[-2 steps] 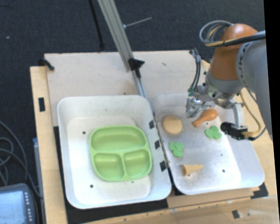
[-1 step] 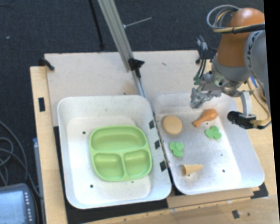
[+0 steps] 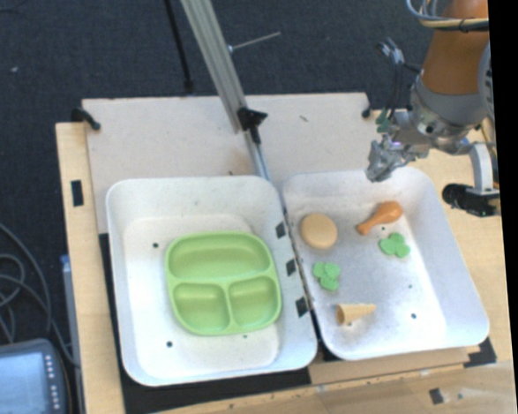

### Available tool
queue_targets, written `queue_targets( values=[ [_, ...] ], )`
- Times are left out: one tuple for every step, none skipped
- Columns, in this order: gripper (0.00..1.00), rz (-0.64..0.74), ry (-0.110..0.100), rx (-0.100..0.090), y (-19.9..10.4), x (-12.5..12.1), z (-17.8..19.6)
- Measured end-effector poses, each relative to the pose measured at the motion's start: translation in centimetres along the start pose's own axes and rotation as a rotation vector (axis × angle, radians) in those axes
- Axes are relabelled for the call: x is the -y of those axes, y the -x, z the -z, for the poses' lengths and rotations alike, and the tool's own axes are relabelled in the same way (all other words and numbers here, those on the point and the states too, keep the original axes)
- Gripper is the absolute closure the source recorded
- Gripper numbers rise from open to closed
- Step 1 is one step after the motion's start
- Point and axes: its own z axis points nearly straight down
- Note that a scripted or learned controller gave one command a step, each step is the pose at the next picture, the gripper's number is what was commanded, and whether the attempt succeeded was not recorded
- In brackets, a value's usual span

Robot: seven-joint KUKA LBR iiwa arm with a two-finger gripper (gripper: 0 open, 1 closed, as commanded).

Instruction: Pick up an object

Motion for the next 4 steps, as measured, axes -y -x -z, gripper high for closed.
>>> queue_targets(
  values=[
    [1.00, 0.002, -0.008, -0.001, -4.7, 2.1, -0.4],
    [1.00, 0.003, -0.009, -0.002, -9.6, 3.4, -1.9],
    [1.00, 0.005, -0.008, -0.003, -15.8, 4.0, -2.3],
    [1.00, 0.006, -0.007, -0.004, -21.3, 4.9, -1.6]
  ],
)
